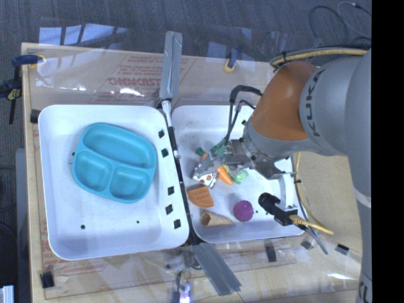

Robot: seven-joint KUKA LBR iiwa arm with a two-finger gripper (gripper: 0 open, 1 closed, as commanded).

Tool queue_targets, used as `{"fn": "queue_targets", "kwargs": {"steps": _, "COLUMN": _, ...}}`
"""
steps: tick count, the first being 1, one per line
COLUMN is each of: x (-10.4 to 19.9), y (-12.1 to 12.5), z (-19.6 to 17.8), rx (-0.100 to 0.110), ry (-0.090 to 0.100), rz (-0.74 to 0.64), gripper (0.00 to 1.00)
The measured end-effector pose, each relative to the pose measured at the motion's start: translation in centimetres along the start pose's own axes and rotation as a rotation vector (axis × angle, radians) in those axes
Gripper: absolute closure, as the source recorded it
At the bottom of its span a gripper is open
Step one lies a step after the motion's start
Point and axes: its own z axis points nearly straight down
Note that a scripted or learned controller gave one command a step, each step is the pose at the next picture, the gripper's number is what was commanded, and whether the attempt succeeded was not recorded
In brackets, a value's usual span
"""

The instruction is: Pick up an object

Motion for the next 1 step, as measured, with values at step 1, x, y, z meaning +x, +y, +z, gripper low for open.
{"fn": "queue_targets", "kwargs": {"steps": 1, "x": -3.02, "y": 5.06, "z": 9.48, "rx": -0.012, "ry": 0.000, "rz": 0.076, "gripper": 0.00}}
